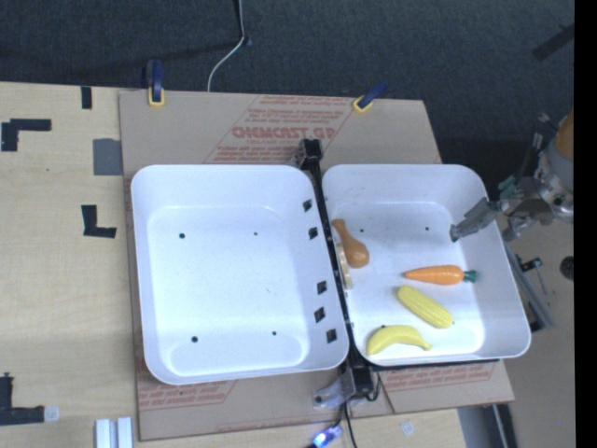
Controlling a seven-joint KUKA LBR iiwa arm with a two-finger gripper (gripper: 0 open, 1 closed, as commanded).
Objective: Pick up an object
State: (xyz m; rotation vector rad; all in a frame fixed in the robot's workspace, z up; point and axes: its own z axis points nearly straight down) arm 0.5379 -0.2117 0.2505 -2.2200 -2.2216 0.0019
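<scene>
Objects: four items lie in the right bin, none between the fingers.
Carrot: orange with a green tip pointing right, lying level near the bin's middle.
Corn: yellow, just near of the carrot, slanted with its right end nearer.
Banana: yellow, nearest item, by the near wall, curved with ends down.
Drumstick: tan, at the bin's left side, beside the divider between the bins.
Left bin: white, shallow, with small dark marks on its floor.
Gripper: at the right bin's right rim, above the rim and well apart from all four items.
Fingers: one grey finger reaches left and near over the rim; whether the pair is spread or closed cannot be told.
Arm: enters from the right edge, with an orange band showing at the far right.
Bench: light wood, with a cardboard sheet under both bins.
</scene>
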